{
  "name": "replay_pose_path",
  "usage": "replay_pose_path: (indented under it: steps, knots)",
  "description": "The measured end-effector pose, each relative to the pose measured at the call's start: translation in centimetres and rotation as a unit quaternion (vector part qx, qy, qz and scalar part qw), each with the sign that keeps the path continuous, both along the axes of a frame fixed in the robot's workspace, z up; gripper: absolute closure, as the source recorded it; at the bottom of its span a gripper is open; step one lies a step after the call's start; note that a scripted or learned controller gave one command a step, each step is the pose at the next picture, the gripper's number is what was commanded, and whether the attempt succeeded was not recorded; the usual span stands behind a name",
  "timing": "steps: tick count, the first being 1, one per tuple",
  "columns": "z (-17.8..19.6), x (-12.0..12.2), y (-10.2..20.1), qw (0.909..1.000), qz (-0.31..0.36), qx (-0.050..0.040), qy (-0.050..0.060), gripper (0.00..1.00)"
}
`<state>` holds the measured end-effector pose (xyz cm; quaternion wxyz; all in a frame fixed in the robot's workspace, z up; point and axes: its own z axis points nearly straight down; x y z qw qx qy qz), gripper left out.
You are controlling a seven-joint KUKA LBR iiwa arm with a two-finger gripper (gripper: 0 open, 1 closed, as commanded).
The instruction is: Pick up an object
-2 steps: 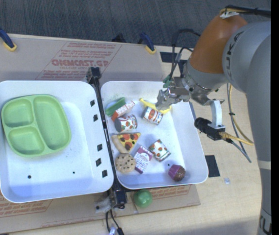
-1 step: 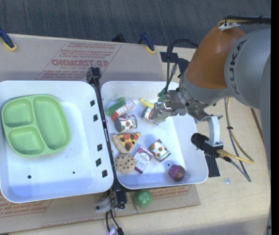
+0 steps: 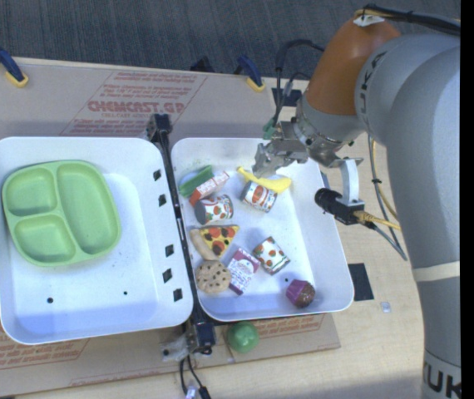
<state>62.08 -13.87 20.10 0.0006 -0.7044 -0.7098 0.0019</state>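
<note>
My gripper (image 3: 272,161) hangs low over the back of the right bin (image 3: 324,248), just above a yellow banana (image 3: 270,181). Nothing can be seen held in it. In front of the banana lies a small red-labelled can (image 3: 259,196). Further left are another can (image 3: 216,209) and a green and red item (image 3: 199,179). A pizza slice (image 3: 214,239), a cookie (image 3: 212,278), a pink packet (image 3: 241,268), a third can (image 3: 271,254) and a dark red fruit (image 3: 301,293) lie toward the front of the bin.
The left bin (image 3: 129,306) holds a green divided plate (image 3: 58,210). A green ball (image 3: 241,336) sits on the cardboard just outside the right bin's front wall. The arm and its cables fill the right side. Clamps hold the board at the back.
</note>
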Motion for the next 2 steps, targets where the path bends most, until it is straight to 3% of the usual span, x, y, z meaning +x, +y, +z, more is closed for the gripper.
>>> replay_pose_path:
  steps: [1, 2]
  knots:
    - [2.0, -3.7, 3.1, 1.0, 0.001, 0.0005, 0.0, 1.0]
    - [7.8, -12.3, 2.3, 1.0, -0.002, 0.001, -0.001, 1.0]
